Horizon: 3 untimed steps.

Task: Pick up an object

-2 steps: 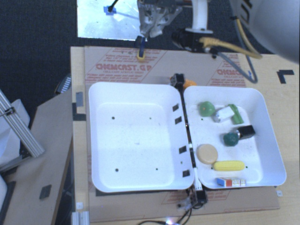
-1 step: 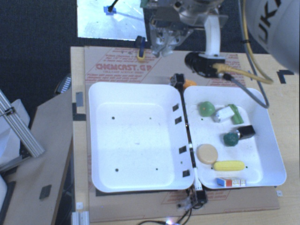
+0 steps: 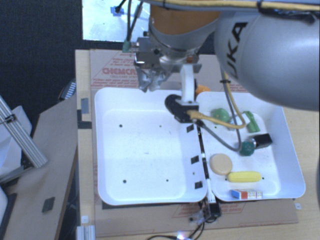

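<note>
The right bin (image 3: 285, 149) holds the loose objects: a pale green lump (image 3: 220, 115), a green cylinder (image 3: 251, 121), a teal ball (image 3: 247, 148) next to a black piece (image 3: 263, 140), a tan disc (image 3: 221, 163), a yellow banana-shaped piece (image 3: 244, 176), a small red, white and blue box (image 3: 246, 194), and an orange thing (image 3: 202, 90) at the far rim, partly hidden. My gripper (image 3: 150, 81) hangs over the far edge of the left bin (image 3: 145, 154), well left of these objects. I see nothing in it.
The bulky grey arm covers the upper right of the view and hides the far part of the right bin. A yellow cable and a grey one droop from the wrist over the divider (image 3: 200, 149). Cardboard lies under both bins.
</note>
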### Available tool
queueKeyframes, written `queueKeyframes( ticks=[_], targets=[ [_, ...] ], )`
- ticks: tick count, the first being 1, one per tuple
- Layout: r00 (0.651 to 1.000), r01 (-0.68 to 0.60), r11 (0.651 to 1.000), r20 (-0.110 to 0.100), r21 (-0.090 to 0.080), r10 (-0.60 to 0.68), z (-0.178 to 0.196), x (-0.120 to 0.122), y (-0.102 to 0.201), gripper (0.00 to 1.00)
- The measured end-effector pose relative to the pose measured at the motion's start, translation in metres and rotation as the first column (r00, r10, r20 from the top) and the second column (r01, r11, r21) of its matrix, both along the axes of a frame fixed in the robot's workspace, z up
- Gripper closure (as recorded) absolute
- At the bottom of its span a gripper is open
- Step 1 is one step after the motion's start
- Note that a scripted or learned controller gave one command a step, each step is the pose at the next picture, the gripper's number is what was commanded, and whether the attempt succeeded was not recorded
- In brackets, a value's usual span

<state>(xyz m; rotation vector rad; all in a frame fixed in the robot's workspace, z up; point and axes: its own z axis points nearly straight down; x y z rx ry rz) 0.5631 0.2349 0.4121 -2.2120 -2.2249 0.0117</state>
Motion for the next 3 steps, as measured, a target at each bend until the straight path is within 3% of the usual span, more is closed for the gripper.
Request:
queueKeyframes(
  ticks=[1,2,3],
  targets=[
    [1.000,0.004,1.000,-0.007,-0.003,-0.004,-0.132,-0.046,-0.001,1.00],
    [1.000,0.013,1.000,0.012,0.002,-0.013,-0.079,-0.076,-0.091,1.00],
    [1.000,0.000,1.000,0.002,0.002,0.000,-0.149,-0.078,-0.043,1.00]
  ],
)
